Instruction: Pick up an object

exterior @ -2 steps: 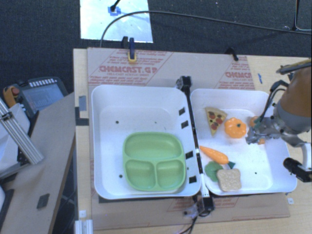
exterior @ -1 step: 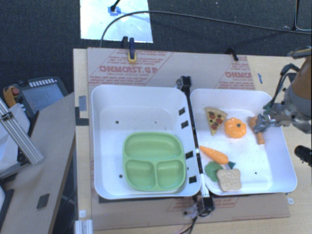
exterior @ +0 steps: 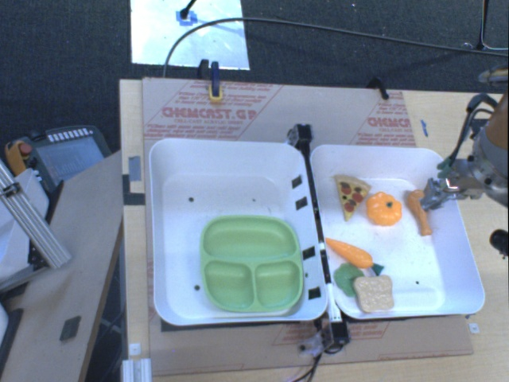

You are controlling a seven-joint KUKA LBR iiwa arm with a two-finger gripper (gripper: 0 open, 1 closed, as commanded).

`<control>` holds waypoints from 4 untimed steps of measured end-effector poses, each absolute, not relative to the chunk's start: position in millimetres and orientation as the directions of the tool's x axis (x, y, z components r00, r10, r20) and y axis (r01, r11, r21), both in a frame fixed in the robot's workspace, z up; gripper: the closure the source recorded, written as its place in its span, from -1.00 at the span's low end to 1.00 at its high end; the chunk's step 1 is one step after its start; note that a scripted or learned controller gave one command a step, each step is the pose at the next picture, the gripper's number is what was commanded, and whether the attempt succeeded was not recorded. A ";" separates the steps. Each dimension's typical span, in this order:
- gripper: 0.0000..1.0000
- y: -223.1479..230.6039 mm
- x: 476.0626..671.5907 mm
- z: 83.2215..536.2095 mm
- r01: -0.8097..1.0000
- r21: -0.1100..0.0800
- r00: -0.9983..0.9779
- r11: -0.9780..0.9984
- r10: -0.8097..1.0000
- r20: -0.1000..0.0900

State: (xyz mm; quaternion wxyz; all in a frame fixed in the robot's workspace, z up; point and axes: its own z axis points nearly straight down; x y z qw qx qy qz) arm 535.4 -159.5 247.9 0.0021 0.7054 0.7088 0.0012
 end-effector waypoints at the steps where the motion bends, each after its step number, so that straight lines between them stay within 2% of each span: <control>1: 1.00 -108.6 540.6 254.4 1.000 0.003 -0.009 0.009 1.000 0.001; 4: 1.00 60.6 548.2 222.3 1.000 0.001 -0.009 0.009 1.000 0.001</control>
